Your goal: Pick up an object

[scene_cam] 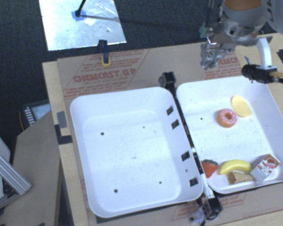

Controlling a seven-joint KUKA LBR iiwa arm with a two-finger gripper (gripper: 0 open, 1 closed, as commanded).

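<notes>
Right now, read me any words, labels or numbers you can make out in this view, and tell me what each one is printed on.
"CHEMCAST GP": red print on the brown board under the bins, behind the left bin.
Red print on the same board near the hand: partly hidden, unreadable.
Red print along the board's front edge: too faint to read.
Small red and white carton in the right bin: markings too small to read.

Two bins point(123, 99), six small objects point(227, 118)
</notes>
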